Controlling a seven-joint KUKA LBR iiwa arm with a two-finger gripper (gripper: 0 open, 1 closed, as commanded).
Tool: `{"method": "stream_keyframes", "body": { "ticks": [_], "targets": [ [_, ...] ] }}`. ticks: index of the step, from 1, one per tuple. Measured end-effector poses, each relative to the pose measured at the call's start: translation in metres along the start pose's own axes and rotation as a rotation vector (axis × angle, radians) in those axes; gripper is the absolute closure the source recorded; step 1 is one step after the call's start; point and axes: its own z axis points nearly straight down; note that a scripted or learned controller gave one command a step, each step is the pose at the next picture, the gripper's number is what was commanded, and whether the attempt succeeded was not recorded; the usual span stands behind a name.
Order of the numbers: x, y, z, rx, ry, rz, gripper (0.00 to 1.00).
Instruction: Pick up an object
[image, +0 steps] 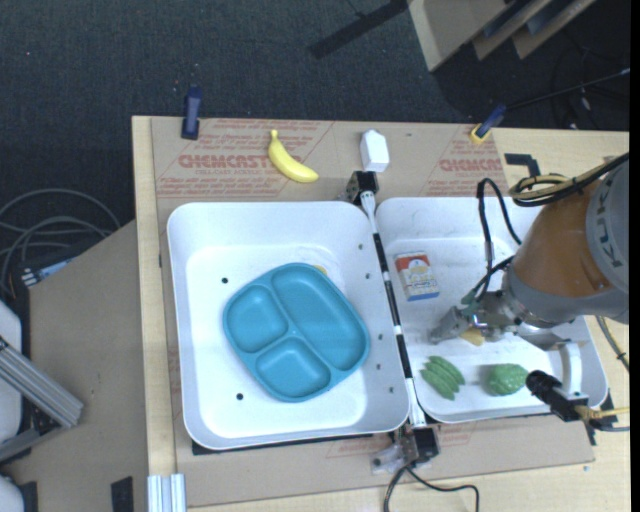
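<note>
The end effector (455, 325) hangs low inside the right bin (455, 222), its metal fingers pointing left toward the middle of that bin. From where I stand I cannot tell whether the fingers are spread or closed, and nothing shows between them. Behind it the grey arm with its orange band (560, 250) comes in from the right, with black cables looping over the far right corner of the bin.

Just near of the end effector lies a green leafy toy vegetable (441, 375), and to its right a second rounder green piece (506, 379), both on the bin floor close to the near wall. Just far of the end effector, close to the bin's left wall, a small white carton with a red and blue label (418, 276) lies flat.

The left bin (200, 400) holds a blue divided plate (293, 329) with three compartments, sitting at a slant near the middle.

Beyond the bins, on the cardboard-covered worktop (160, 300), a yellow banana (289, 161) lies near the far edge, with a small white block (375, 150) to its right at the junction of the two bins.
</note>
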Motion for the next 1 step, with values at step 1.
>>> {"method": "stream_keyframes", "body": {
  "ticks": [1],
  "targets": [
    [-0.0174,0.0918,-0.0012,-0.004,-0.002,0.0,0.0]
  ]
}}
